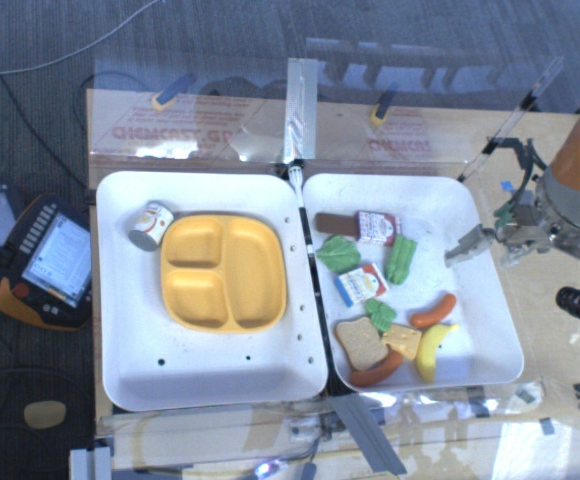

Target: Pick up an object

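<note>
The toy foods [385,298] lay clustered in the right bin [480,268]. The gripper [475,240] hovered at 3 o'clock from them, over the bin's right side, holding nothing; whether its fingers were apart could not be determined.

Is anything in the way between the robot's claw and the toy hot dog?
No. The gripper hovers at the right bin's right side, and bare white floor lies between it and the hot dog.
</note>
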Available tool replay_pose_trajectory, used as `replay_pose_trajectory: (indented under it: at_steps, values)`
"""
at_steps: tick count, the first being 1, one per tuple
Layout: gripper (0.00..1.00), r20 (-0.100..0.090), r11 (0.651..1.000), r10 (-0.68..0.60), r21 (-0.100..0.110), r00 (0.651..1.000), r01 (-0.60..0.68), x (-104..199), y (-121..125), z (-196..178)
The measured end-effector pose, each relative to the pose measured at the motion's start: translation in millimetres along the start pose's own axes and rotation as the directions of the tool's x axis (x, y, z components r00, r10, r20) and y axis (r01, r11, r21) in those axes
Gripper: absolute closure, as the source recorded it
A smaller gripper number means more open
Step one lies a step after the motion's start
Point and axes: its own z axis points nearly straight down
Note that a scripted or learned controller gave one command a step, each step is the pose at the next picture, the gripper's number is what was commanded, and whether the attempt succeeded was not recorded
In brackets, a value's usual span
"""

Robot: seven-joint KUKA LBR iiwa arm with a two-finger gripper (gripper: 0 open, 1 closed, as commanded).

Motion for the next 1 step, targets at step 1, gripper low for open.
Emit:
replay_pose_trajectory:
  at_steps: [1]
  values:
    - [0.00,-0.010,1.000,0.024,-0.007,1.000,-0.024,6.5,-8.8,117.2]
